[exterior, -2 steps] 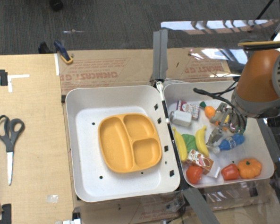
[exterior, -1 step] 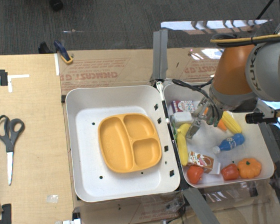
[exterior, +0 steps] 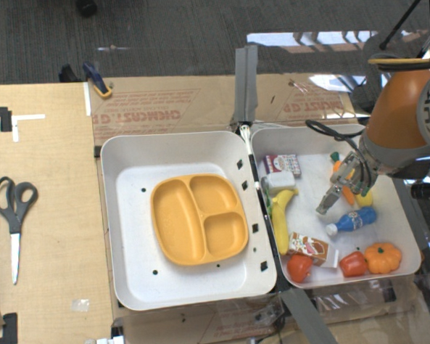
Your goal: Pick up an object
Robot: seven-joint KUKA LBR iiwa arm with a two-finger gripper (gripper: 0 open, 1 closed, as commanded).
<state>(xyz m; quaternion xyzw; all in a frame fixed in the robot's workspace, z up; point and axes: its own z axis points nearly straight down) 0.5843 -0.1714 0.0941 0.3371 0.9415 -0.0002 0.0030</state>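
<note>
The gripper [exterior: 331, 199], its fingers slightly apart and holding nothing, hovers just above the blue bottle [exterior: 353, 221], so descending onto it seems next.

Bright, even overhead light. The white bins [exterior: 177, 152] glare slightly, with soft shadows along their inner walls. A window reflection [exterior: 312, 36] gleams on the dark far floor. Focus is fair throughout; small items look slightly soft.

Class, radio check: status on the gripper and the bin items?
Gripper open, above right bin, holding nothing. Blue bottle just beside it. Banana lies apart.
</note>
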